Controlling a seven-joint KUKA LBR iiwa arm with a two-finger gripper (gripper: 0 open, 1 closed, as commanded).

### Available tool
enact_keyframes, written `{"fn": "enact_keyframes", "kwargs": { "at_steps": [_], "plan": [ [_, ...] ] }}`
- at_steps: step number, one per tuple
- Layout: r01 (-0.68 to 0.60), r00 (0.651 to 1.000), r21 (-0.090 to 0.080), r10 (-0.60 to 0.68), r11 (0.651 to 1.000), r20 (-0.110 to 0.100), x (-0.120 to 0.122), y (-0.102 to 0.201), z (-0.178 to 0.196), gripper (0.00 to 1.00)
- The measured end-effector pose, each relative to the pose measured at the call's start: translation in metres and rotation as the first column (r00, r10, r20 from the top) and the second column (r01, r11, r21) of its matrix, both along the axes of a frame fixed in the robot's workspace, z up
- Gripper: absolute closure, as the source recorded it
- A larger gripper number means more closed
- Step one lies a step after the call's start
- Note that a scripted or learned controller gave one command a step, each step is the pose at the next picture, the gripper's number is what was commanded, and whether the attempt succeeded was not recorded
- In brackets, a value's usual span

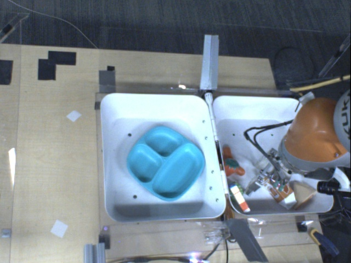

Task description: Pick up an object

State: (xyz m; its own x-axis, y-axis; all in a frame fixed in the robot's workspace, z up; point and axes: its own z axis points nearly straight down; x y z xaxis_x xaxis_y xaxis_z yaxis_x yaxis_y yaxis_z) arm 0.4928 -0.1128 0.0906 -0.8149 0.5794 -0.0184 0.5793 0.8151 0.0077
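Carrot [235, 169], orange with a green top, lies in the right bin [241, 107] by its left wall, beside a white tube [239, 197]. Gripper [267, 181] hangs low just right of them; its grip I cannot tell. Nothing looks lifted yet; the pick remains

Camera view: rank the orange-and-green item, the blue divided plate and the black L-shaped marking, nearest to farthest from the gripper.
From the gripper, low in the right bin:
1. Orange-and-green item, same bin, beside its left wall.
2. Blue divided plate, in the middle of the left bin.
3. Black L-shaped marking, on the benchtop at far upper left.
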Motion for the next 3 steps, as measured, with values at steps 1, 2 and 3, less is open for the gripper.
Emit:
{"fn": "enact_keyframes", "kwargs": {
  "at_steps": [1, 2, 3],
  "plan": [
    [0.003, 1.0, 0.0, -0.003, 1.0, 0.011, 0.004, 0.001, 0.013, 1.0],
    [0.294, 0.956, 0.008, -0.294, 0.956, -0.002, 0.041, 0.03, 0.0, 1.0],
    [0.66, 0.751, 0.007, -0.66, 0.751, -0.015, 0.062, 0.077, 0.095, 1.0]
  ]
}}
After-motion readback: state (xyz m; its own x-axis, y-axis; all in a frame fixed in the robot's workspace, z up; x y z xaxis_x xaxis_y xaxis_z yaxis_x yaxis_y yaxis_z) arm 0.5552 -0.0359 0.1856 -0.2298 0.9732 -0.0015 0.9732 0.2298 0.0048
